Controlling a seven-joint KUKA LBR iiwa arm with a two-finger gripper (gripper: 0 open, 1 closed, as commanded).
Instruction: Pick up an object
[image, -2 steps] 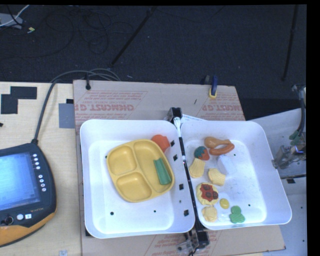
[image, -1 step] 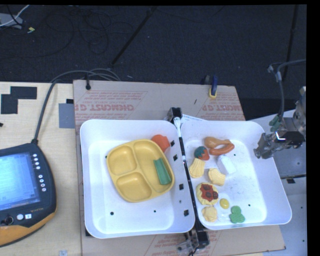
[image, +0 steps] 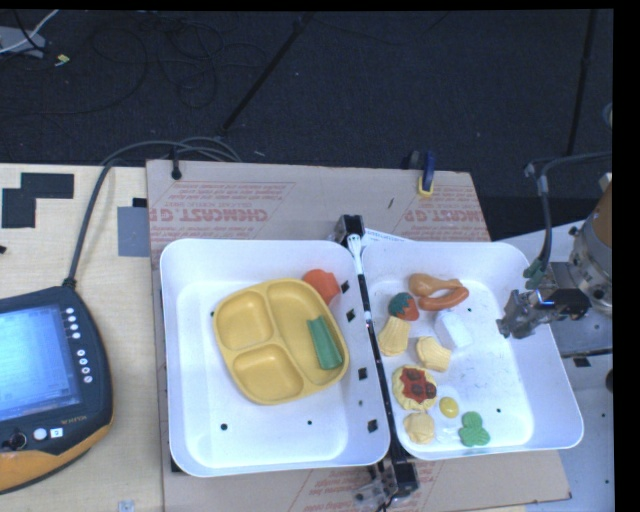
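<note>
The right bin (image: 545, 395) holds several toy foods: an orange pretzel-like piece (image: 438, 291), a white block (image: 455, 331), yellow pieces (image: 395, 336) (image: 434, 354), a red and yellow pizza slice (image: 414, 386), a small yellow ball (image: 449, 407) and a green piece (image: 474, 433). My gripper (image: 516, 318) hangs at the right side of this bin, right of the white block, apart from every toy. Nothing shows between its fingers.
The left bin (image: 190, 400) bears a yellow divided plate (image: 250, 325) with a green piece (image: 324, 342) on its right edge and an orange-red toy (image: 322, 284) behind it. A teach pendant (image: 45, 380) lies at the far left. A black divider (image: 365, 330) runs between the bins.
</note>
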